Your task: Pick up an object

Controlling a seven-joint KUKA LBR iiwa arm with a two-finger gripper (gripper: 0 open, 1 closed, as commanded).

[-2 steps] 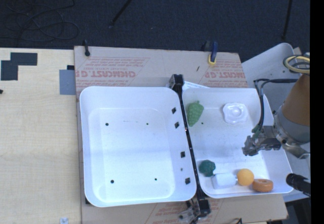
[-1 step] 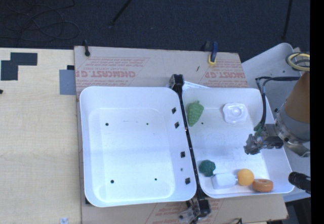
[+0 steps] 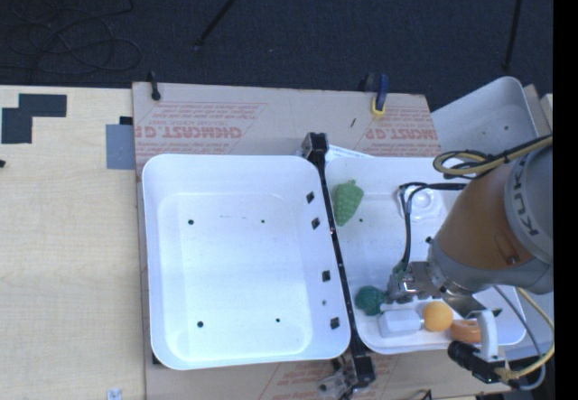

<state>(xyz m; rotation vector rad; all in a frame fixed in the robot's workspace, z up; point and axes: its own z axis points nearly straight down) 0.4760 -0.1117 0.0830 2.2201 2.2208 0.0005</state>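
Two shallow white bins are seen side by side on the tabletop [image 3: 63,236]. The left bin [image 3: 163,209] is shown with a bare white floor. In the right bin [image 3: 379,209], a pale green object [image 3: 347,200] lies near the far left corner, just beside the black divider [image 3: 327,236]. A dark green object [image 3: 368,300], a white block [image 3: 400,323] and an orange ball [image 3: 437,316] are gathered at the near edge. The hand [image 3: 408,285] is lowered just above these, close to the dark green object; whether it is open or closed cannot be told, perhaps because the arm [image 3: 488,227] covers it.
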